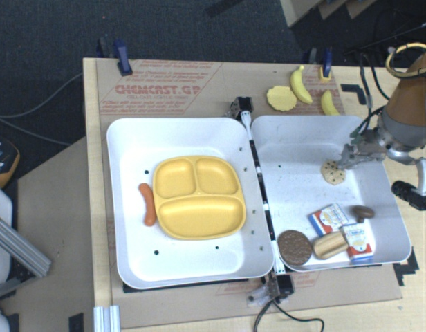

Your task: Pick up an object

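Gripper [351, 154], right of frame, finger state cannot be told, poised in the right bin [296, 144] just beside a round cookie [332, 172]; yellow divided tray [198, 197] occupies the left bin [130, 151].

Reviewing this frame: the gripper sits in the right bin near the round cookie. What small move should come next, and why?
Probably a short shift toward the cookie, then a descent onto it. The gripper sits just up and right of the cookie, not over it, and nothing is seen between its fingers. The cookie lies alone on the right bin floor, apart from the packets near the front, so it looks the easiest pick.
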{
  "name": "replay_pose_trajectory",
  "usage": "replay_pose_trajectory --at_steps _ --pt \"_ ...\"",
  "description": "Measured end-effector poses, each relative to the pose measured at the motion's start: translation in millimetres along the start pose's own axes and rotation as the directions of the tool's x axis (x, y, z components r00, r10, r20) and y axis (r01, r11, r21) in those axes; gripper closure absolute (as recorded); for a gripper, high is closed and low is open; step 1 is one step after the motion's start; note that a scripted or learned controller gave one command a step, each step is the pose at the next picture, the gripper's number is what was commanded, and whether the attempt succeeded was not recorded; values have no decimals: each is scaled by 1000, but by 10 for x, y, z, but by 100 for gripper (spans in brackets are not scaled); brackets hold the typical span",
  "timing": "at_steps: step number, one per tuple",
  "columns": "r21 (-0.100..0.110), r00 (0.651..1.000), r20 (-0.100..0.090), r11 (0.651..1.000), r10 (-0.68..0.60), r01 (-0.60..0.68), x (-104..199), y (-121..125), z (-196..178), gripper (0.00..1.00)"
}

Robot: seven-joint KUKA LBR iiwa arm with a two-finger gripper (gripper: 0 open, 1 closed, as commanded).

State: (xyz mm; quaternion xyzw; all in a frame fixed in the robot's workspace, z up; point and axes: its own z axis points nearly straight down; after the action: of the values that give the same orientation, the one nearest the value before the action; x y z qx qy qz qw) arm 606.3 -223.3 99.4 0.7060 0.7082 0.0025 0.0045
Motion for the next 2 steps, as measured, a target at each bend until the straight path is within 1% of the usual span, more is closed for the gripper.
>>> replay_pose_trajectory --at_steps 1,2 --pt "4 1000 -6 1000 -2 2 29 0 12 0" --pt "12 1000 -5 1000 -1 1 426 66 154 0"
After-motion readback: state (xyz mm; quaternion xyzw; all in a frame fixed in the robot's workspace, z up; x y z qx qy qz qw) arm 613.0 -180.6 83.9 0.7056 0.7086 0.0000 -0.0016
